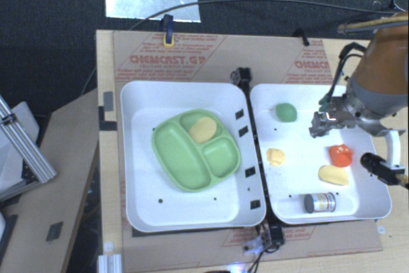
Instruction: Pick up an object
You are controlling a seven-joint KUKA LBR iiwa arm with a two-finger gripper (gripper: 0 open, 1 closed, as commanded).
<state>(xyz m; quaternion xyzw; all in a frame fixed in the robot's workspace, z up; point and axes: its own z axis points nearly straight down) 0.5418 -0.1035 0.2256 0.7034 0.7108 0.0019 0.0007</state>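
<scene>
Bins side by side on the surface, arm over the right one.
Left bin [137, 156] holds a green divided plate [192, 153] carrying a yellow piece [204, 130]; right bin [300, 208] holds green ball [285, 112], can [319, 202] and gripper [321, 124], state unclear.

In the right bin [289, 211], you have open floor down the middle, between the green ball [285, 112] at the back, the small yellow piece [275, 156] on the left, and the red piece [340, 155] and yellow piece [333, 174] on the right. The can [319, 202] lies across the front. The gripper [321, 124] hangs over the back right part. In the left bin [137, 201], the green divided plate [185, 160] fills the centre, leaving you bare strips along the walls.
</scene>
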